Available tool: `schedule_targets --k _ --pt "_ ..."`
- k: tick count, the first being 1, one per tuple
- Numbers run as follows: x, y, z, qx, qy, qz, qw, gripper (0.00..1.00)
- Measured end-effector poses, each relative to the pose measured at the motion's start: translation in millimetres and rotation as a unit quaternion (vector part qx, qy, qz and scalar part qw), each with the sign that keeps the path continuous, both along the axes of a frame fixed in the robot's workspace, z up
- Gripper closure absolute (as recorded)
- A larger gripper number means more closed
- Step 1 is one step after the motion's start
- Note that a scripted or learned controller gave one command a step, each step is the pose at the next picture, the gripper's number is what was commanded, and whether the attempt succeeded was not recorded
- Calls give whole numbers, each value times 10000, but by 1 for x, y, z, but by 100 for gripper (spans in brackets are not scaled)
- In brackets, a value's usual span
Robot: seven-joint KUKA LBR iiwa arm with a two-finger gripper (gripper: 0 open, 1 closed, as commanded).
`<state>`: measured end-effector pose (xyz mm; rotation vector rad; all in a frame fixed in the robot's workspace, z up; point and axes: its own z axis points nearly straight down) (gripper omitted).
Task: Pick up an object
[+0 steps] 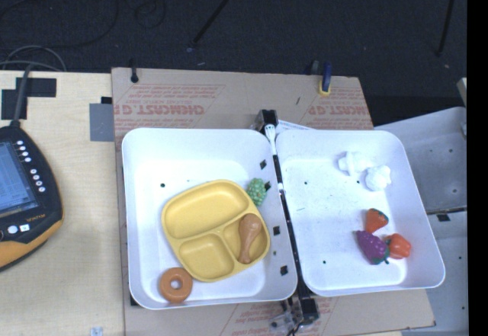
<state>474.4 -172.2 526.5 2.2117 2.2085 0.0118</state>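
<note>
The left bin (149,167) holds a yellow divided plate (200,216) with a brown drumstick (248,236) lying in its right compartment. A green broccoli piece (258,190) sits just beyond the plate's far right corner. An orange doughnut (176,285) lies near the bin's front edge. In the right bin (320,266) two white crumpled items (365,171) rest at the back right. A red strawberry (375,219), purple grapes (371,246) and a red-orange fruit (399,246) cluster at the front right.
A teach pendant (21,193) lies on the wooden bench at the far left. Cardboard (229,102) lies under both bins. A small blue and yellow clamp (326,78) stands at the cardboard's back edge. Dark floor with cables lies beyond.
</note>
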Motion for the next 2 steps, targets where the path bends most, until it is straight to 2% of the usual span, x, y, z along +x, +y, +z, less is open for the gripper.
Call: schedule_targets --k 1,2 --pt "2 3 0 27 101 31 9999 100" --pt "0 24 -123 52 160 -5 9999 100"
